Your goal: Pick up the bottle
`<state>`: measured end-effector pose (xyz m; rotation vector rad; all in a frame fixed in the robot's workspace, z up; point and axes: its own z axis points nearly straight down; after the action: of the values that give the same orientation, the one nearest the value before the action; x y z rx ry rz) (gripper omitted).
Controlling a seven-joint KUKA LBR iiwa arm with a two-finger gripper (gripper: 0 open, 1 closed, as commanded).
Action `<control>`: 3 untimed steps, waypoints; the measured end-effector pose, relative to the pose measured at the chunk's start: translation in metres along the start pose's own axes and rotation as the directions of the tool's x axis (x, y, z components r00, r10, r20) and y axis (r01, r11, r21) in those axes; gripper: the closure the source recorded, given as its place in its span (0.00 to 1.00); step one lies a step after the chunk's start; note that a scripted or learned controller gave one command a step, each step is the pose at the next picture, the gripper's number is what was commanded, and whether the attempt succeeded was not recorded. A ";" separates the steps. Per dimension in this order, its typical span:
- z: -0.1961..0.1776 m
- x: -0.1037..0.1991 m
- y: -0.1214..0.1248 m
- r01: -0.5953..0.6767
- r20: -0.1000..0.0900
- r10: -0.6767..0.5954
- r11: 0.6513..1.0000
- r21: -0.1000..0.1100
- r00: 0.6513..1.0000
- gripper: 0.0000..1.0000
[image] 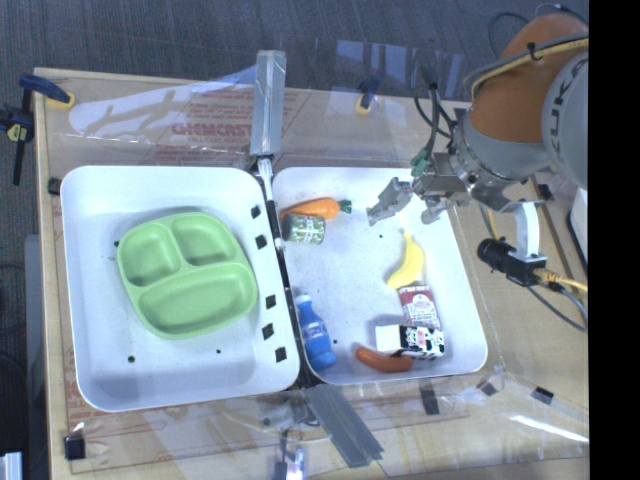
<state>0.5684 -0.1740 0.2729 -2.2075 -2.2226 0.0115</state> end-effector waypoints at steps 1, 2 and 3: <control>-0.005 0.000 0.000 0.005 -0.001 -0.005 1.000 0.010 1.000 1.00; -0.031 0.028 -0.010 0.150 0.000 -0.150 0.989 -0.001 0.989 1.00; -0.031 0.028 -0.010 0.149 0.001 -0.149 0.989 -0.001 0.989 0.00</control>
<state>0.5586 -0.1462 0.3039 -2.0353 -2.3821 0.0095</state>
